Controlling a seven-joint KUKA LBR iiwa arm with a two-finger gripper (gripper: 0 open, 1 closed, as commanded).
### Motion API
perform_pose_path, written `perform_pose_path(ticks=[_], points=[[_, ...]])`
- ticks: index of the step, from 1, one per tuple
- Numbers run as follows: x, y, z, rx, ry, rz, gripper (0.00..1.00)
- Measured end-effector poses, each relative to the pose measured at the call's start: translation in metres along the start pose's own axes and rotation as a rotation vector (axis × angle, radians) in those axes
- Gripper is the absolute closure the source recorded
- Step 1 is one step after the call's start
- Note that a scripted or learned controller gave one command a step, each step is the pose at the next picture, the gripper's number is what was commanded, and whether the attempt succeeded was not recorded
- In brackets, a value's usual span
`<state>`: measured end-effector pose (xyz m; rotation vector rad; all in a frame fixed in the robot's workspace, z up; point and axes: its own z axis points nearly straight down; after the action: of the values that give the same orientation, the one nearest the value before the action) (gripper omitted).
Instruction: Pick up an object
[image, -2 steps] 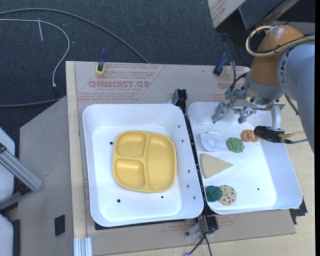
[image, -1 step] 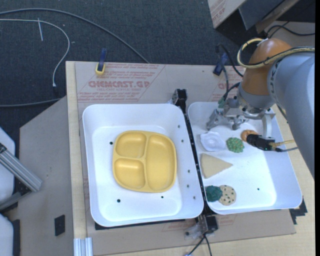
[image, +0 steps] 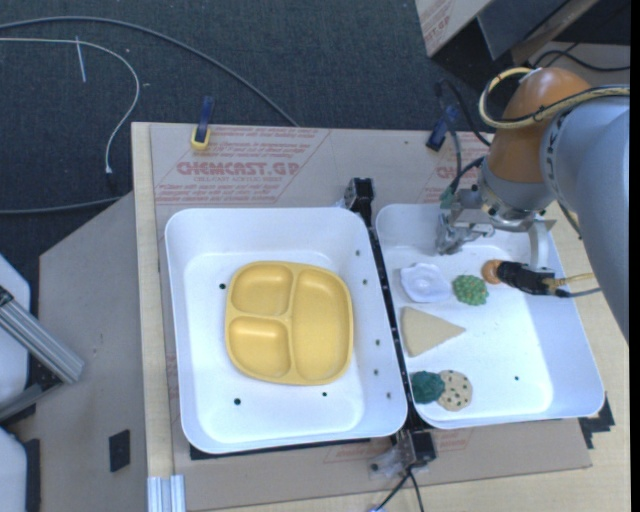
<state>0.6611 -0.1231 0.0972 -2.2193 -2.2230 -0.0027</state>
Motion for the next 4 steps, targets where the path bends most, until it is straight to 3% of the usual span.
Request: perform_pose_path(ticks=[2, 4], points=[[0.002, -0.001, -0.106, -0.004, -0.002, 0.001, 1.0], [0.08, -0.054, -0.106, 0.005, 0.0, 0.0, 1.0]])
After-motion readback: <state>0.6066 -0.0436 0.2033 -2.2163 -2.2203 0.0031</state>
